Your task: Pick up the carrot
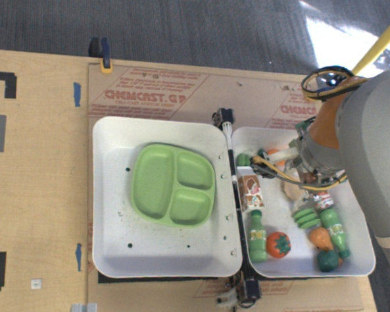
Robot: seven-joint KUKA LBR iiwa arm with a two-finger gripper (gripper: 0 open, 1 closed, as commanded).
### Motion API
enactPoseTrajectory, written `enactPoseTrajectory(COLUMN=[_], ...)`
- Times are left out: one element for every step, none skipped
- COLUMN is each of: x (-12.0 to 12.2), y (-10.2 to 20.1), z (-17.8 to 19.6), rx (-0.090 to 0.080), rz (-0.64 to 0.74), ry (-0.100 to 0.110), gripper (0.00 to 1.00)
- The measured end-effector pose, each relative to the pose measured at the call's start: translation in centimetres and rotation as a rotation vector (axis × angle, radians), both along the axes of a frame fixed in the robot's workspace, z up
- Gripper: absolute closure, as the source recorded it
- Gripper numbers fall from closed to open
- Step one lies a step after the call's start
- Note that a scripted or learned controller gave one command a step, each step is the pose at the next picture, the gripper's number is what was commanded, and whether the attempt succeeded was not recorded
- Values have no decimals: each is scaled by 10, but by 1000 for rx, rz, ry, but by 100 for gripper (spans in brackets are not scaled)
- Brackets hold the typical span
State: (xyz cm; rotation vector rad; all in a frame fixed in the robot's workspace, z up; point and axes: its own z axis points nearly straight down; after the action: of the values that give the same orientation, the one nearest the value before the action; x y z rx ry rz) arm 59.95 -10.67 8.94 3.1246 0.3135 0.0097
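The carrot [320,238] is a short orange piece with a dark green leafy top. It lies near the front right corner of the right bin [363,264], between a red tomato [278,245] and a green labelled bottle [333,228]. My gripper [310,184] hangs low over the middle of the right bin, behind and slightly left of the carrot. The grey wrist and its orange band cover most of it. It hovers among small toys, and I see nothing clearly held.
The left bin [106,199] holds a green divided plate [174,184]. In the right bin there are also a green bottle [256,236], a red-and-white packet [251,192], a ribbed green vegetable [306,217] and an orange-and-white item [273,154] at the back.
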Motion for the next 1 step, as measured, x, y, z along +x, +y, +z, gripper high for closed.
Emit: enactPoseTrajectory(x=[48], y=[-29], z=[0], rx=[20], rz=[147], ry=[43], gripper=[0])
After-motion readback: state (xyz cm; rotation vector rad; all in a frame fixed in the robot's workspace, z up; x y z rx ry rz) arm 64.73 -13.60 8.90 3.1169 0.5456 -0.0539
